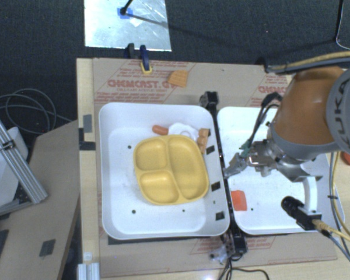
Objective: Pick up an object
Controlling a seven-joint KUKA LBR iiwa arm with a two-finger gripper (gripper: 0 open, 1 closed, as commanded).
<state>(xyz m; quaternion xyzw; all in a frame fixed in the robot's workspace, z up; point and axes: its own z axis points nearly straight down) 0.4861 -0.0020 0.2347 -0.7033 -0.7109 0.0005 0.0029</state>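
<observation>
- The gripper hung low over the right bin, just right of the tray and across the dark strip where the two bins meet.
- Whether it was open or closed could not be told from the view, and nothing could be seen held in it.
- The arm came in from the view's right, its orange band well to the right of the tray and level with the tray's far edge.
- A red block lay on the floor of the right bin, right of the tray's near corner, just below the gripper in the view and apart from it.
- The yellow tray, with three compartments, lay in the middle of the left bin, turned slightly askew.
- A small orange sausage lay just beyond the tray's far edge, toward its left.
- A white piece sat at the tray's far edge, beside the sausage; whether it touched the tray was unclear.
- A small brown piece lay by the tray's far right corner, near the bin wall.
- On the bench, beyond the tray and outside both bins, lay a tan piece.
- Farther beyond the tray, a blue and yellow clamp sat at the bench's far edge.
- A foil sheet lay on the dark floor past the clamp.
</observation>
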